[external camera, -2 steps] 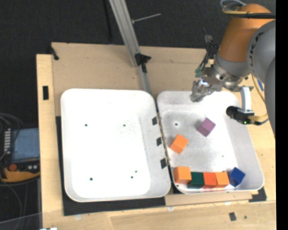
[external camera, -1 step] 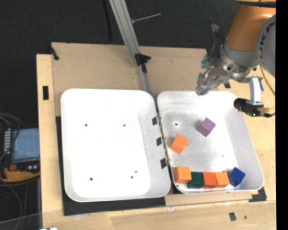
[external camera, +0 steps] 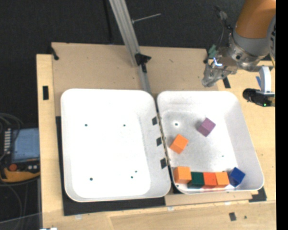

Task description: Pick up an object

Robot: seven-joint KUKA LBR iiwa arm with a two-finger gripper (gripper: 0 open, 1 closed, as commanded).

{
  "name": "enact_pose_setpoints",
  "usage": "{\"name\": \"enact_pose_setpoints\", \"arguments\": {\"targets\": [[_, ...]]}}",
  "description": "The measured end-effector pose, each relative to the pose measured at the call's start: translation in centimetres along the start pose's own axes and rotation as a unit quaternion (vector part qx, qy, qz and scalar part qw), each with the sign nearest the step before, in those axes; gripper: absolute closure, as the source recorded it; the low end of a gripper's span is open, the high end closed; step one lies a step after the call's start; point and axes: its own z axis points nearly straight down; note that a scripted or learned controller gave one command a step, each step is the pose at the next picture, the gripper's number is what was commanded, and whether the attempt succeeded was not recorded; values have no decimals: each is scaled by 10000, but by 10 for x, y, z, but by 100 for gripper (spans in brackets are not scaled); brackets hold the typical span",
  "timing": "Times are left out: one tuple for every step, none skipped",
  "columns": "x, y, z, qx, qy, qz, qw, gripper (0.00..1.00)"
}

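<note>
My pincer (external camera: 212,75) hangs over the worktop (external camera: 182,61) just beyond the far rim of the right bin (external camera: 240,114); I cannot tell whether it is released or clenched, and nothing shows in it. In that bin a purple block (external camera: 206,126) and an orange block (external camera: 178,143) lie apart near the middle. Along the near wall sit an orange cube (external camera: 183,174), a green cube (external camera: 197,178), two more orange cubes (external camera: 216,178) and a blue cube (external camera: 236,176).
</note>
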Motion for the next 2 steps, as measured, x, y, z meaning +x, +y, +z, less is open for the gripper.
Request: {"name": "enact_pose_setpoints", "arguments": {"targets": [[52, 3, 1, 36, 8, -9, 10000, 100], [108, 4, 24, 47, 8, -10, 10000, 100]]}}
